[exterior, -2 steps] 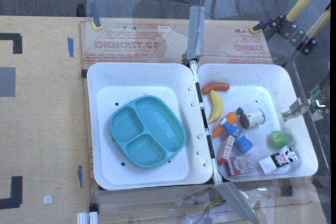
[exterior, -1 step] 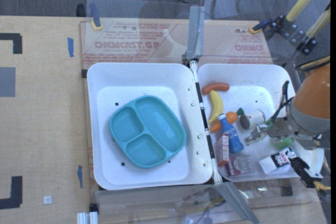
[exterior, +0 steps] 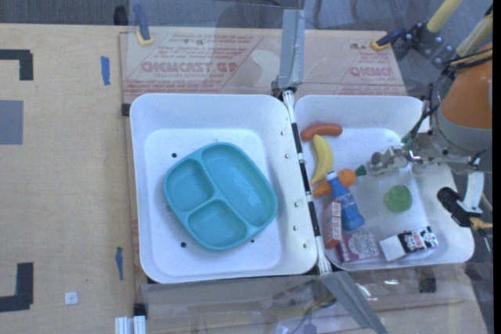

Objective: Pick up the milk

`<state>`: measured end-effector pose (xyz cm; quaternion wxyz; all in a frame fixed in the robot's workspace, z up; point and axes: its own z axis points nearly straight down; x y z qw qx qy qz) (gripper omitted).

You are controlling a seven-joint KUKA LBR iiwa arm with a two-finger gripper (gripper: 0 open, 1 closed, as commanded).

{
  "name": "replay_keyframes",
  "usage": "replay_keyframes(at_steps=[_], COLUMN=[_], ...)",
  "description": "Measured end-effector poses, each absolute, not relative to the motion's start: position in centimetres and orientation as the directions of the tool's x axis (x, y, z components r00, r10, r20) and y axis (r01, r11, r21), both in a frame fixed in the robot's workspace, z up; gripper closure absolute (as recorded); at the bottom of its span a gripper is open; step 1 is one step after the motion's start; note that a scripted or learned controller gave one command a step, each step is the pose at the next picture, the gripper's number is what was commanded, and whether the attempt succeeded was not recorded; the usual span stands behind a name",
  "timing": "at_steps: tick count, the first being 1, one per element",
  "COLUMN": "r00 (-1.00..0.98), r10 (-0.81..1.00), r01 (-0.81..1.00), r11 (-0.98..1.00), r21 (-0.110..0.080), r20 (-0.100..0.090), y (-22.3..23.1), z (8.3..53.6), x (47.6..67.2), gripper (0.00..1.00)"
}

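Found the milk (exterior: 411,241), a small carton in black-and-white cow print, lying on its side in the right bin (exterior: 352,102), close to that bin's front right corner. Noted a pink packet (exterior: 358,245) just beside it on its left, and a red carton (exterior: 334,219) further left, against the wall between the bins. Saw a blue bottle (exterior: 345,201) with an orange cap lying at a slant near the middle of the same bin, a banana (exterior: 322,156) behind it, and a red sausage (exterior: 322,131) at the back. Spotted a green round thing (exterior: 398,198) between the bottle and the bin's right wall, well apart from the milk. Traced the arm (exterior: 466,102), with its orange band, in from the right edge, with its metal end over the right bin behind the green thing and away from the milk. Could not tell whether the jaws stood wide or narrow; made out nothing held between them. Found a teal divided plate (exterior: 221,195) lying flat and turned at a slant in the left bin (exterior: 196,102). Saw both bins resting side by side on the pale wooden counter (exterior: 63,168).
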<state>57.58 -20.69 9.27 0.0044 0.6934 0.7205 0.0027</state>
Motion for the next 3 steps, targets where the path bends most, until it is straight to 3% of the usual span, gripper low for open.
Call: replay_keyframes(at_steps=[1,2,3], r00=[-0.291,-0.292,-0.189], r10=[0.957,0.956,0.982], r01=[0.957,0.956,0.982], r11=[0.291,0.292,0.189], r21=[0.012,0.016,0.001], r20=[-0.009,-0.013,-0.002], y=[-17.7,-17.7,-13.2], z=[8.9,9.9,17.7], x=[61.9,62.1,61.9], gripper=[0.0,1.0,1.0])
